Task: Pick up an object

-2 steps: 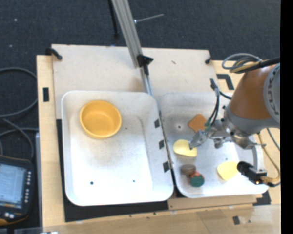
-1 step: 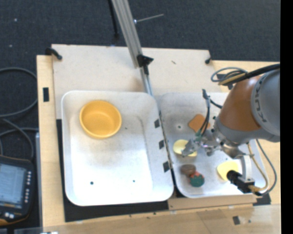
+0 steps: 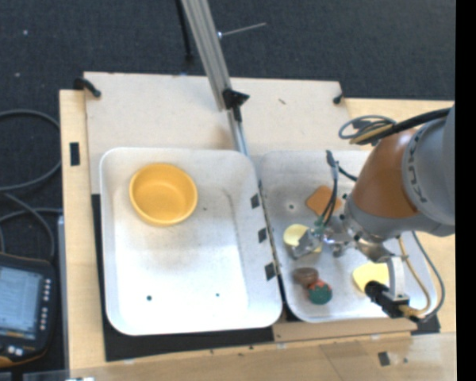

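My gripper [image 3: 308,246] hangs low over the middle of the right bin [image 3: 279,173], its metal tips just right of a pale yellow object [image 3: 294,233]. Whether anything sits between the tips is not visible. A brown lump [image 3: 305,275] lies below the gripper, with a green and red object [image 3: 320,293] beside it. An orange piece [image 3: 320,199] lies further back, partly behind the wrist. A yellow piece [image 3: 368,275] rests at the bin's right side under the arm.
The left bin [image 3: 222,292] holds a yellow bowl [image 3: 163,193] at its back left. A metal pole [image 3: 210,50] slants up from between the bins. The arm's orange and grey body [image 3: 397,181] covers the right bin's far right part.
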Robot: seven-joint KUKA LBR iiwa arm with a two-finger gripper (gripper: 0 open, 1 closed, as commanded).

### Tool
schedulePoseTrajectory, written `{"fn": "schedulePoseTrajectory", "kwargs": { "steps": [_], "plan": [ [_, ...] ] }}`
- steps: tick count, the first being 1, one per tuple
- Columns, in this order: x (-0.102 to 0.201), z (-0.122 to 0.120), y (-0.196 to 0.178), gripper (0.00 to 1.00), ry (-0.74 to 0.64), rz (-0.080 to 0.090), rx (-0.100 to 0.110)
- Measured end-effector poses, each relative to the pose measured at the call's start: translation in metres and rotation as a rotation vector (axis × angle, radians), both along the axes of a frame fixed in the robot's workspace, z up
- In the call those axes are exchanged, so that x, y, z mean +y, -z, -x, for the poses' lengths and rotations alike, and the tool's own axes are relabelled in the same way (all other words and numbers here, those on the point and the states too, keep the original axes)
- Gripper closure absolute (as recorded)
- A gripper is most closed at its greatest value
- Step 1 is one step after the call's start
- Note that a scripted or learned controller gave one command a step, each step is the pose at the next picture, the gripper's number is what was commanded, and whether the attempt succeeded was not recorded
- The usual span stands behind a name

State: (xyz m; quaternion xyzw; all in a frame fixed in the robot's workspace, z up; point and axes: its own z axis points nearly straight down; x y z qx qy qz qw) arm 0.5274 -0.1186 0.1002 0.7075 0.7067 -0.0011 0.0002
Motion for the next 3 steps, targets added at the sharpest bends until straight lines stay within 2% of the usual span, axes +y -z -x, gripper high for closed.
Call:
{"fn": "schedulePoseTrajectory", "kwargs": {
  "steps": [1,2,3],
  "plan": [
    [0.000,-0.002,-0.012,1.00,0.004,-0.002,-0.005],
    [-0.003,-0.002,-0.055,1.00,-0.003,-0.001,-0.007],
    [-0.005,0.000,-0.119,1.00,-0.004,0.000,-0.010]
  ]
}}
